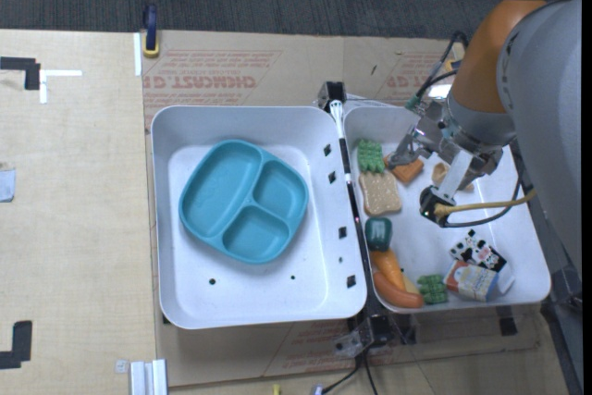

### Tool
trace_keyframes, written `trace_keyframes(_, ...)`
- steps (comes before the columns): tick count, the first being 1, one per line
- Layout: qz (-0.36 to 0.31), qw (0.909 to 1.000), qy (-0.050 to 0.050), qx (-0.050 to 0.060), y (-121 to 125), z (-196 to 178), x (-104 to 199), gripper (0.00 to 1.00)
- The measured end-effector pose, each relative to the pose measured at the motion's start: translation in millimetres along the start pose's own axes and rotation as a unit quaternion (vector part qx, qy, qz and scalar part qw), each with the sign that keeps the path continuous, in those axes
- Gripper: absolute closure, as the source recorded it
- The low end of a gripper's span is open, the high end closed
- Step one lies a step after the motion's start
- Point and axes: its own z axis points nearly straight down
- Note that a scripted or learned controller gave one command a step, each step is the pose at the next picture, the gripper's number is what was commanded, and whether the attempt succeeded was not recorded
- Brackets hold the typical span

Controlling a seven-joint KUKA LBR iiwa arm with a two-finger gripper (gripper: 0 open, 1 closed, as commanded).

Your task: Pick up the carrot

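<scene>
While the gripper [413,146] hangs at the right bin's [518,291] far end, finger state unreadable, the carrot [392,278] lies well nearer and slightly left, by the near-left wall, long axis diagonal, stem far-left.

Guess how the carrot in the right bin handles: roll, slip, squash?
The carrot looks like a smooth, tapered toy, so probably stiff and light. Its rounded shape may roll or slip under a pinch. It lies against the bin wall, beside a green piece, so access is tight.
</scene>
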Motion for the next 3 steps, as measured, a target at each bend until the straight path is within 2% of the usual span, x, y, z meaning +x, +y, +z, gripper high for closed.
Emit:
trace_keyframes(1,-0.089,0.9961,0.000,-0.001,68.7,80.9,-10.2,0.00)
trace_keyframes(2,-0.166,0.9862,0.001,0.000,24.3,52.1,-30.6,0.00)
trace_keyframes(3,-0.102,0.9947,0.001,0.000,-48.1,-0.2,-12.3,0.00)
